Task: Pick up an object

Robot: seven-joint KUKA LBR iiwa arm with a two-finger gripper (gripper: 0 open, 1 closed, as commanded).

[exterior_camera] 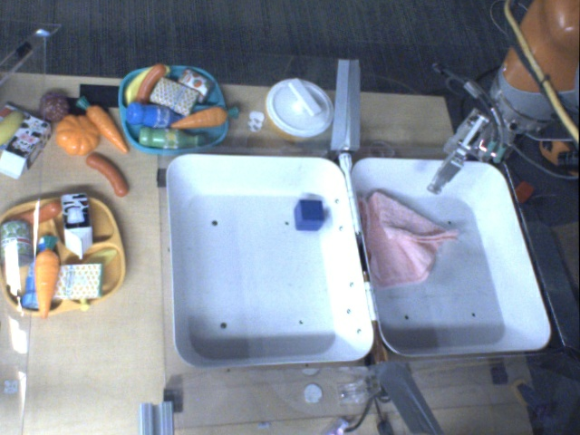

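The gripper hangs over the far rim of the right bin, tilted down toward the bin floor; whether the jaws are spread or pressed together I cannot tell, and nothing shows between them. The nearest candidate is the pink cloth, lying crumpled against the right bin's left wall, near the gripper and below it in the view. In my judgement the approach step is in hand: a good try would come down over the raised fold in the cloth's middle, not its flat edge, and pinch there. The blue block sits alone in the left bin, close to the divider, a firmer but farther target. Toy food in two trays and a white lidded bowl on the desk stay well apart from the path; the bin walls are the main obstruction.
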